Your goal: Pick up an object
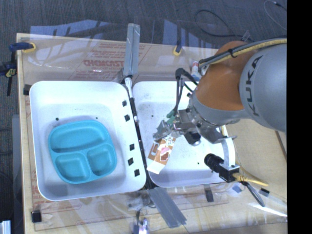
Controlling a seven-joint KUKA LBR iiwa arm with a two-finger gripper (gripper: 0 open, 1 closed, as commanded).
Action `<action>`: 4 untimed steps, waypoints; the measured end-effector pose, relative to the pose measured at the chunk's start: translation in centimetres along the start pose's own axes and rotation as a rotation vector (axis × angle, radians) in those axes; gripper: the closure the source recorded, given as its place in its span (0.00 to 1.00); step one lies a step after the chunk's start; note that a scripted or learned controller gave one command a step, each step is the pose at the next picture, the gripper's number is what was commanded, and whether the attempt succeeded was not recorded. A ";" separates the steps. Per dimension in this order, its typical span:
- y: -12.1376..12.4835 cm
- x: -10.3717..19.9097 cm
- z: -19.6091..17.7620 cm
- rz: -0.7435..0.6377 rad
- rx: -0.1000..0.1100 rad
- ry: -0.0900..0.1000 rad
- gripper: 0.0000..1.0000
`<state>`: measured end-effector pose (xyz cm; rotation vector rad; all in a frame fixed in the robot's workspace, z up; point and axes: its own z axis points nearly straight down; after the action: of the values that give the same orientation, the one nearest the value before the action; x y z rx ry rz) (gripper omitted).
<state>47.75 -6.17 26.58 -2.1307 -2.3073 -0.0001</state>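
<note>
The arm (243, 87) bends over the right bin (146, 94); its claw's (165, 129) state is unclear.

The grey robot arm (258, 89) at right bears black "KUKA" lettering, while red printing on the far clear plastic sheet (100, 61) is unreadable.

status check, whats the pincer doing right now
Pincer low in right bin. Printed carton at its tip, grasp unconfirmed. Blue tray sits in left bin.
</note>
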 end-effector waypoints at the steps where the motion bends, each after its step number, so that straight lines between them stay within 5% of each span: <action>1: -0.4 -5.5 16.4 0.052 -0.002 -0.001 1.00; 2: -0.1 -1.4 -0.3 -0.081 -0.001 -0.001 1.00; 3: 4.2 -4.8 -7.2 -0.083 0.001 0.000 1.00; 4: 4.2 -4.8 -7.2 -0.083 0.001 0.000 0.00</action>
<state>52.34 -10.58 33.74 -2.0326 -2.3934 0.0014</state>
